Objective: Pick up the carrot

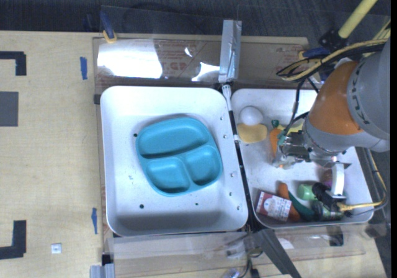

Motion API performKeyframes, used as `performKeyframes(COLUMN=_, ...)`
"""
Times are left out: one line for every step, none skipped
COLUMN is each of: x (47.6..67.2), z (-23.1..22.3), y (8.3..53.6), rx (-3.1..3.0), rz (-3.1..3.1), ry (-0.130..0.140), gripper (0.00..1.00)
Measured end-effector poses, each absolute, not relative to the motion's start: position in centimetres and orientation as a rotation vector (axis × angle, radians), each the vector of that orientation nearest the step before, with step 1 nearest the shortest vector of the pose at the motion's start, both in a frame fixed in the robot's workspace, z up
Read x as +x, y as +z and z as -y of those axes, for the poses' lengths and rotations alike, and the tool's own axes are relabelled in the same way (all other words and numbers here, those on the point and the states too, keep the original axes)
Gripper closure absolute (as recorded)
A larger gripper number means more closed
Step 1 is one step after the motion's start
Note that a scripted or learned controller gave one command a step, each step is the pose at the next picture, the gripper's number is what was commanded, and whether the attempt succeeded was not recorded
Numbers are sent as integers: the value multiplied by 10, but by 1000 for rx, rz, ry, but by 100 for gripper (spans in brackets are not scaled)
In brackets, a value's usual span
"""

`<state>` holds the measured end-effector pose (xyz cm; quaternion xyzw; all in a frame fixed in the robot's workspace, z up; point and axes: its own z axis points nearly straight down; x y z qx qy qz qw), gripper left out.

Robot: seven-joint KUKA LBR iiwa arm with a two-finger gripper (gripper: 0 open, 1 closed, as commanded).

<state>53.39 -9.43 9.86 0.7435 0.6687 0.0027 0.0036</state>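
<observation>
Carrot (pixel 274 139): orange, lay in the right bin (pixel 267 174) near its left side, just right of a tan rounded item (pixel 252 133) and below a white egg-shaped item (pixel 250 114); its right part was covered by the arm. Gripper (pixel 291 151): low over the bin, just beside the carrot; whether it was spread or closed could not be told, nor whether anything was held. Other contents: red-labelled packet (pixel 274 206), green item (pixel 306 192) and dark clutter along the near wall. Left bin (pixel 118 165): blue divided tray (pixel 178 154). Risk, as judged: a close so near the tan item could take that instead, or nudge the carrot aside. Carrot's full length not made out.
</observation>
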Motion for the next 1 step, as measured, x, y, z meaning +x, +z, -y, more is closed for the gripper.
performKeyframes(x=545, z=31, y=186, rx=2456, rz=-1958, ry=5, gripper=100)
